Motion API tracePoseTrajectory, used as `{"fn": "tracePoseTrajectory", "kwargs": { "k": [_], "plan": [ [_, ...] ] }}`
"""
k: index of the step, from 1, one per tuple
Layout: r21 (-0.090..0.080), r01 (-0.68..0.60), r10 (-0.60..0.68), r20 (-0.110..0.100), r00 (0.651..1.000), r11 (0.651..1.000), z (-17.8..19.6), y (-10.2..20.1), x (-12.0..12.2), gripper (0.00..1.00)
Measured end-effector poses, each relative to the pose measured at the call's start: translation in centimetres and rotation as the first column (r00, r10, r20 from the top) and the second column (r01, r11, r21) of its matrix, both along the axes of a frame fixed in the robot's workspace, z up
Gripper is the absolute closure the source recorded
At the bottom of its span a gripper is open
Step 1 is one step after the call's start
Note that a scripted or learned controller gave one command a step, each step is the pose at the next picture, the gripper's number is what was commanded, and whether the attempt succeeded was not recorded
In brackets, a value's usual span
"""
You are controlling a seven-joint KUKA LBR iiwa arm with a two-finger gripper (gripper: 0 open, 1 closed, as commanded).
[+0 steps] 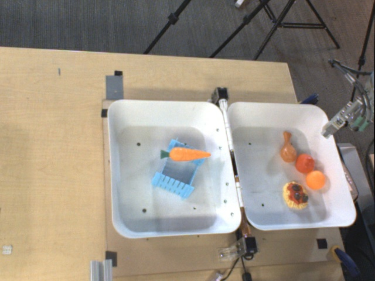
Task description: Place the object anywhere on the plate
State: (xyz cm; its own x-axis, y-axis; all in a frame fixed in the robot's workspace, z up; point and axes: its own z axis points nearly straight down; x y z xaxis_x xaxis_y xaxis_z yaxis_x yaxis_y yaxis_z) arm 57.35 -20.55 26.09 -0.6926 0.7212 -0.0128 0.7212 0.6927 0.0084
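A blue ribbed plate (174, 179) lies in the middle of the left bin (126, 157). An orange toy carrot (186, 154) with a green top rests across the plate's far edge, pointing right. In the right bin (258, 174) sit a tan gourd-shaped toy (287, 149), a red ball-like fruit (304, 163), an orange fruit (316, 180) and a small yellow tart with dark topping (296, 195). My gripper (330, 129) hangs over the right bin's far right rim, above and to the right of the fruits, touching none of them.
The two bins meet along a central ridge (229, 157). Bare wooden bench (53, 157) stretches to the left. Black tripod legs (263, 16) stand on the carpet behind the bench.
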Motion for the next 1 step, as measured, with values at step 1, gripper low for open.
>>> {"fn": "tracePoseTrajectory", "kwargs": {
  "k": [1],
  "plan": [
    [0.0,-0.27,0.27,-0.008,0.963,0.963,-5.77,0.1,1.18,1.0]
  ]
}}
